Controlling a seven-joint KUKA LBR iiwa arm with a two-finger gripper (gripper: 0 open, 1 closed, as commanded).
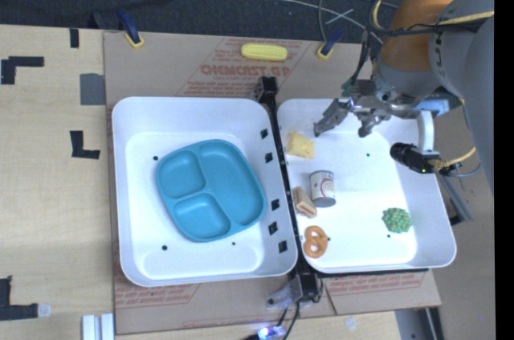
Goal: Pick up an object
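Observation:
My gripper hangs over the far part of the right bin with its two fingers spread and nothing between them. A yellow cheese wedge lies just left of and below the left finger. A small can with a red label lies near the bin's middle left. Beside it are a bread-like piece and a pretzel. A green broccoli piece sits at the bin's right.
The left bin holds a blue divided plate. A yellow banana-like object lies on the cardboard behind the bins. Cables loop above the arm at the top right.

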